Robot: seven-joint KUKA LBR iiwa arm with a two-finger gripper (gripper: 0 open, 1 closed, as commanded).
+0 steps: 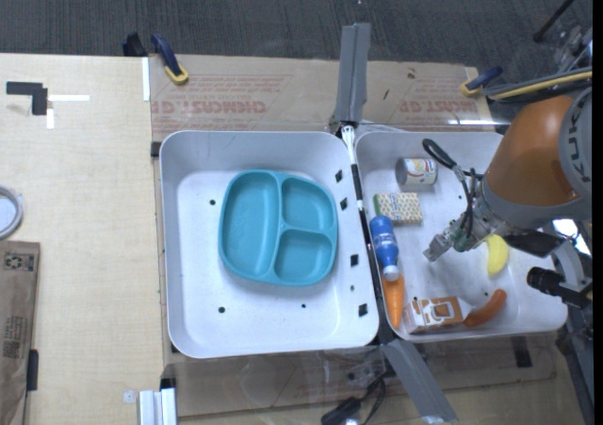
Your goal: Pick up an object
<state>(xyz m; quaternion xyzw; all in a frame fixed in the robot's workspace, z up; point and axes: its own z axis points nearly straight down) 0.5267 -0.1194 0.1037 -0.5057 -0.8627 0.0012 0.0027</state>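
The gripper (441, 246) is hanging low over the floor of the right bin (528, 324), at the end of the grey arm (532, 164) with its orange band that is reaching in from the right; whether its claw is open or closed I cannot tell, and nothing is showing between its tips. A yellow lemon-like object (497, 254) is lying just beside it to the right. Further out, a blue bottle (384, 245) and an orange carrot-like piece (394, 302) are lying along the bin's left wall, a small carton (436, 312) and a sausage-like piece (484, 309) near the front, a speckled block (401, 207) and a small can (416, 171) toward the back. In the left bin (184, 253) a teal divided plate (279, 226) is sitting
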